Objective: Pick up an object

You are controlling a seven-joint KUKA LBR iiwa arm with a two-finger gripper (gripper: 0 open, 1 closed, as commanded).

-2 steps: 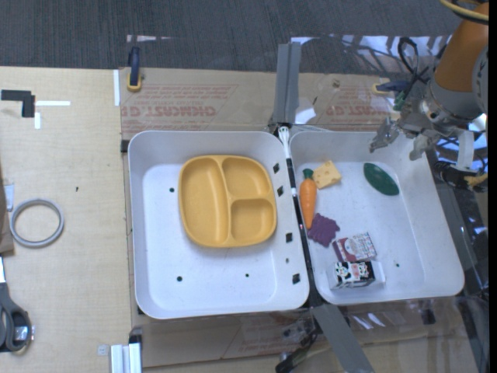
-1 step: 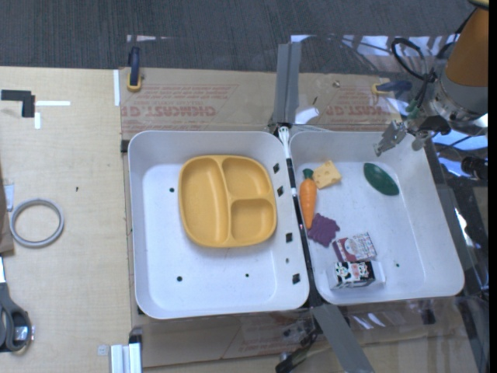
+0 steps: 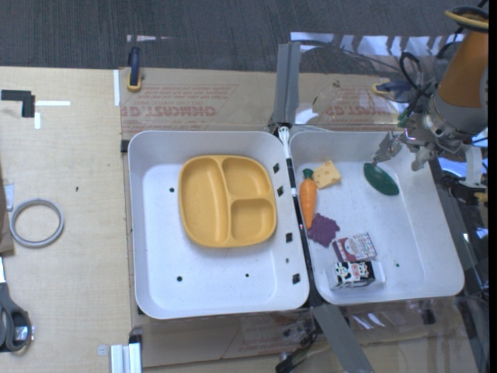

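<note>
My gripper (image 3: 402,154) hangs over the far right part of the right bin (image 3: 423,278), its two fingers spread apart with nothing between them. A dark green leaf-shaped piece (image 3: 381,179) lies on the bin floor just below the left fingertip (image 3: 384,151). Further left lie an orange carrot (image 3: 308,198) and a yellow cheese wedge (image 3: 326,174). A purple piece (image 3: 323,228), a red and white carton (image 3: 354,247) and a black and white carton (image 3: 355,273) sit nearer the front.
A yellow divided plate (image 3: 228,200) rests in the left bin (image 3: 155,286). A grey tape ring (image 3: 34,222) and scissors (image 3: 14,326) lie on the wooden bench at left. Cables hang behind the arm at the right.
</note>
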